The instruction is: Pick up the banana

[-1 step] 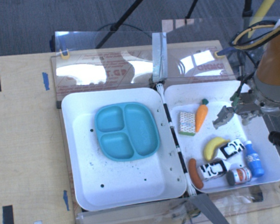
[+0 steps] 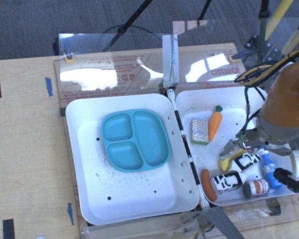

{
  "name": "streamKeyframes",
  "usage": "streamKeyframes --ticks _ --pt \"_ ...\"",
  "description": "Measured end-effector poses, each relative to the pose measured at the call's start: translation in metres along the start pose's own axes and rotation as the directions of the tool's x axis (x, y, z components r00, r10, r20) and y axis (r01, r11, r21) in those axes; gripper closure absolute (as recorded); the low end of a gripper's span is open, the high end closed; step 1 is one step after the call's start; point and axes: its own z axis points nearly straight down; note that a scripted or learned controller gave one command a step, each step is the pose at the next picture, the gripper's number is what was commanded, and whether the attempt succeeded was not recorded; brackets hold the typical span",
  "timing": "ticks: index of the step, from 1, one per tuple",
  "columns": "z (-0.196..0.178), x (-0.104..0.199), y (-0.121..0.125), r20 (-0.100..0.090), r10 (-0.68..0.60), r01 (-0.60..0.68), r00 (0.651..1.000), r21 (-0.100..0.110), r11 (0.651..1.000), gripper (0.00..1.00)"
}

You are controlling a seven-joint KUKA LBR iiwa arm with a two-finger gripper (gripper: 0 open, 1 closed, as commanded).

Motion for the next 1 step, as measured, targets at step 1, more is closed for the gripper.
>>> streamKeyframes --ticks 1 --pt "-0.0134 -0.0141 0.0352 -0.005 -0.223 0.223 0.975 0.013 0.975 0.0"
